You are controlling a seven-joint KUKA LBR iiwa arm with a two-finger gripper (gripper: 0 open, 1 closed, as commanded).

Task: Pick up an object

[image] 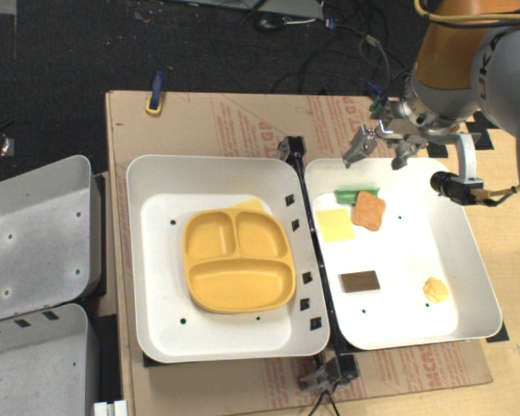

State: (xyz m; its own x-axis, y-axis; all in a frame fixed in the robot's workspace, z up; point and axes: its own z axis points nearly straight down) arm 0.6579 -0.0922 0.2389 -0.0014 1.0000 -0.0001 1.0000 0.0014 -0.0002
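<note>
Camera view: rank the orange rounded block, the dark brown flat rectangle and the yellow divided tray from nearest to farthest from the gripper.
From the gripper:
1. Orange rounded block, right bin, upper left.
2. Dark brown flat rectangle, right bin, lower down.
3. Yellow divided tray, left bin.

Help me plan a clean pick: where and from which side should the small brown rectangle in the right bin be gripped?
Grip the brown rectangle across its short sides' span, coming straight down from above. It lies flat on the right bin floor, apart from its neighbours, so both long edges look free.

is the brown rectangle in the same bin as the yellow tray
No, the brown rectangle lies in the right bin, while the yellow tray sits in the left bin.
</note>
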